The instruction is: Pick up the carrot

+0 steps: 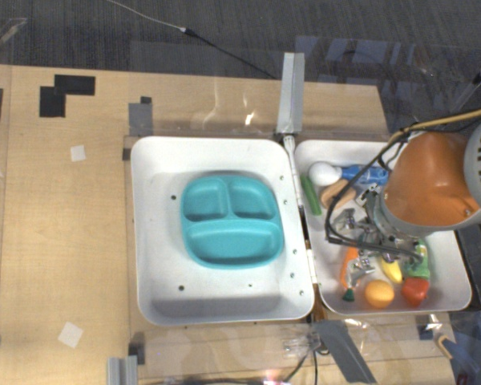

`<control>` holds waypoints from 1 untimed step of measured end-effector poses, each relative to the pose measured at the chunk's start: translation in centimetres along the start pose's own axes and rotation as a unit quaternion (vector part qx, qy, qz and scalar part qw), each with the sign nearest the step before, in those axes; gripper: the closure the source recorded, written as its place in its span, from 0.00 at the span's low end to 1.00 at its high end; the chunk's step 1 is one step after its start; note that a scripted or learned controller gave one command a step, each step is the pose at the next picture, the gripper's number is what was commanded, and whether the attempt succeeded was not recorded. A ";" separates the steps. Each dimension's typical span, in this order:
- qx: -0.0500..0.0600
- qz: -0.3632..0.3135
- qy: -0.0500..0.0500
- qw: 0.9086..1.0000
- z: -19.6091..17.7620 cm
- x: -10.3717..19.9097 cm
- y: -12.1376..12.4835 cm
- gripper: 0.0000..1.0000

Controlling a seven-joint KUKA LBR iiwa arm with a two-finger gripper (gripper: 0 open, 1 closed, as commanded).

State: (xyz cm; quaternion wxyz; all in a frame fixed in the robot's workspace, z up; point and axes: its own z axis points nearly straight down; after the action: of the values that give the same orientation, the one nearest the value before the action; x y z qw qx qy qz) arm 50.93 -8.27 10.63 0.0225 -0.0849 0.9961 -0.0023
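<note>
Camera view. You're looking down on two white bins side by side. The left bin (156,215) carries a teal tray (228,219) with three compartments and nothing in them; it sits mid-bin, well apart from the work.

The right bin (457,295) is the crowded one. The arm (433,179) reaches in from the right, and its orange band covers much of the bin's middle. The gripper (362,263) hangs below it over the bin's lower left, in among the items. Metal and cable crowd that spot — you cannot tell how the fingers stand, nor whether anything lies between them.

The carrot (349,265) looks to be the small orange piece at the gripper's left side, touching it or just beside it, partly hidden by the metal. Treat that reading as likely, not certain.

Neighbours are packed close: an orange fruit (378,293) just below the gripper, a red piece (414,289) beside that, and a yellow piece (393,272) between them and the wrist. A green stick (310,195) lies along the bin's left wall, with a white ball (324,172) near the top.

Judgement: the tool sits low at the carrot's spot, so this reads as the grasp attempt itself — with this crowding, a neighbour could get nudged or pinched instead.
</note>
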 end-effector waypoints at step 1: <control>-0.004 0.017 0.003 1.000 0.2 -0.5 -1.1 0.00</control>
State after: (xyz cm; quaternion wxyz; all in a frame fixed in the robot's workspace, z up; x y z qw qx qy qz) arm 51.58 -9.32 10.51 0.0192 -0.0676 0.9975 0.0015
